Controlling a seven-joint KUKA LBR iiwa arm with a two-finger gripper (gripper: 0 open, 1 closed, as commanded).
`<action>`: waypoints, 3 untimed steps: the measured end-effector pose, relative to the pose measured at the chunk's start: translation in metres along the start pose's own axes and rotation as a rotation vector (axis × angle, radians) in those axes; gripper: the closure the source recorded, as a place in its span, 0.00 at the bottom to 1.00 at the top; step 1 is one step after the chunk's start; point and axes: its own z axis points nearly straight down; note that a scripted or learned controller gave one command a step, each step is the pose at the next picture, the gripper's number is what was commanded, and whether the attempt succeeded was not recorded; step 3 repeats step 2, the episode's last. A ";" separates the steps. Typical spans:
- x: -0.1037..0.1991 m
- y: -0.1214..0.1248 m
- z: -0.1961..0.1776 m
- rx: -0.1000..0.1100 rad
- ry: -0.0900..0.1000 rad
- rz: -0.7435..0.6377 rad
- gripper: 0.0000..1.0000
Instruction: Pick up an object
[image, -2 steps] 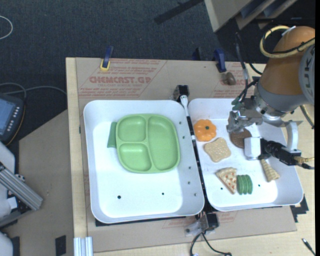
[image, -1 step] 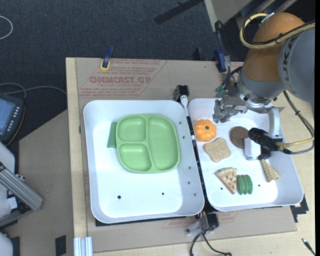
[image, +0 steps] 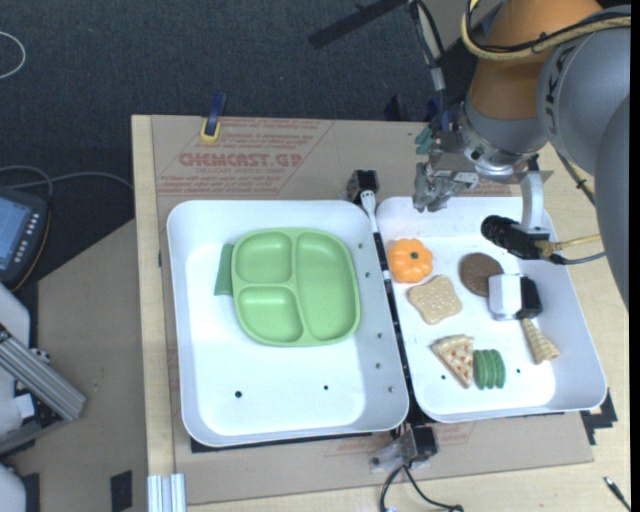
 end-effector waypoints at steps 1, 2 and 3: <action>-0.002 0.005 0.003 0.002 -0.002 0.002 1.00; -0.008 -0.004 0.019 0.009 0.000 0.004 1.00; -0.008 -0.004 0.019 0.009 0.000 0.004 1.00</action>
